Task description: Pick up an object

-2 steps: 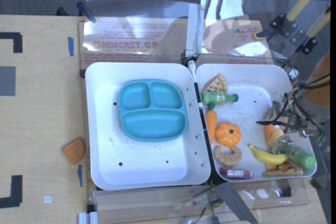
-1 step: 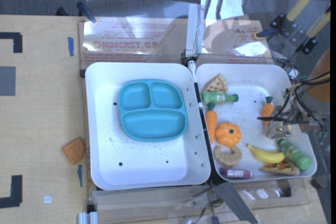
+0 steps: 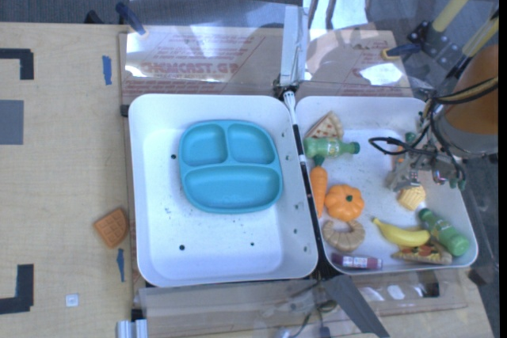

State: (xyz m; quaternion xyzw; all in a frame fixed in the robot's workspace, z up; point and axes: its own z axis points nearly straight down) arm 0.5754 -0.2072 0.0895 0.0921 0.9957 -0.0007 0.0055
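"CHEMCAST" on clear sheet [image 3: 207,51]

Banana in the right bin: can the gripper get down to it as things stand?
Probably yes. The banana lies uncovered, just below the gripper, though the green bottle and pizza slice crowd its right end.

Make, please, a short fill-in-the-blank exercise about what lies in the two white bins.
1. The blue divided plate lies in the ____ bin.
2. The pumpkin has the colour ____.
3. The banana lies in the ____ bin.
4. The gripper hangs over the ____ bin.

Missing words: left; orange; right; right
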